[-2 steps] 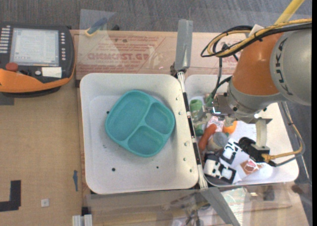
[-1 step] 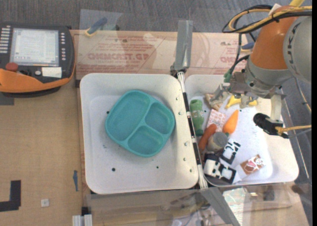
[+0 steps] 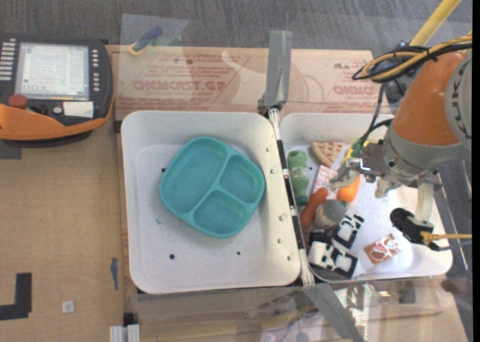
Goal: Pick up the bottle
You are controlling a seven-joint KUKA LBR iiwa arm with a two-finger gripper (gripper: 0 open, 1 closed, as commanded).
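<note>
- The green bottle (image 3: 298,170) lies in the right bin (image 3: 442,258), by the wall between the two bins, a little way to the left of the hand (image 3: 358,173)
- The hand hangs low over the right bin, and I cannot tell how it is set
- An orange ball (image 3: 346,193) sits just under the hand
- A waffle (image 3: 328,153) lies just up and left of the hand
- A carrot (image 3: 313,208) lies down and left of the hand, next to a small jar (image 3: 328,214)
- Black and white blocks (image 3: 337,247) lie further down from the hand
- The teal plate (image 3: 212,196) sits in the left bin (image 3: 142,250), far left of the hand
- A screen pad (image 3: 52,85) rests on the counter (image 3: 60,220), furthest left
</note>
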